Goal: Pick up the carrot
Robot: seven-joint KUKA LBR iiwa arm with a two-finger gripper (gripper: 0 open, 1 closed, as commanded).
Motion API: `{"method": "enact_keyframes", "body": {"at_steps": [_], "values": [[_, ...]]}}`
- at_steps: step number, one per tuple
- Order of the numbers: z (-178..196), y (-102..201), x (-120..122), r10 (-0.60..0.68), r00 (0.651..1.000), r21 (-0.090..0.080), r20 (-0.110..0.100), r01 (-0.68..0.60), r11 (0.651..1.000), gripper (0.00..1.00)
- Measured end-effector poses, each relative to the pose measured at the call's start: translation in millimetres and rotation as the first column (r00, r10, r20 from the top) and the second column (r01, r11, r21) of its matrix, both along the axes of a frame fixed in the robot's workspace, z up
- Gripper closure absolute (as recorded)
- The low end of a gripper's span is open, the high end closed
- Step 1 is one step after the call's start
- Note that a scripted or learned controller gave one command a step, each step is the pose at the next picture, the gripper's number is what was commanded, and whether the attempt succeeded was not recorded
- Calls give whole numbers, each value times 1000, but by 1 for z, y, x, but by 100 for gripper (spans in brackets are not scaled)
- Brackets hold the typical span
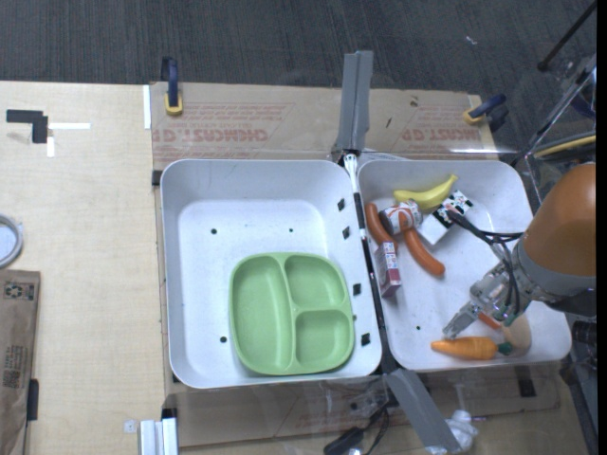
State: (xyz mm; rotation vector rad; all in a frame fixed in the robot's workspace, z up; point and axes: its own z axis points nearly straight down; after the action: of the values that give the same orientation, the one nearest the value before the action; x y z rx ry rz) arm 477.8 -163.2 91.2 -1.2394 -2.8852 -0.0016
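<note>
In the right white plastic bin (417, 344), the small orange toy carrot (465, 349) looks light, stiff, slippery; grip mid-body. The gripper (471, 317) hovers just above, claw slightly spread, holding nothing.

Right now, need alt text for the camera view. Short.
The gripper hangs low in the right bin, just above the carrot lying near the bin's front edge. Further back sit a banana, two sausages and a small packet. The left bin holds a green divided plate.
</note>
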Motion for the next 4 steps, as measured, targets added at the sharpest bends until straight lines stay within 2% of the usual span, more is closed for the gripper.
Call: {"method": "enact_keyframes", "body": {"at_steps": [1, 2, 3, 4], "values": [[64, -11, 52, 165, 986, -3, 4, -165, 986, 0], [124, -17, 62, 93, 996, -2, 3, -93, 996, 0], [0, 30, 0, 249, 969, -1, 2, -249, 969, 0], [9, 30, 1, 245, 970, -1, 4, -245, 970, 100]]}}
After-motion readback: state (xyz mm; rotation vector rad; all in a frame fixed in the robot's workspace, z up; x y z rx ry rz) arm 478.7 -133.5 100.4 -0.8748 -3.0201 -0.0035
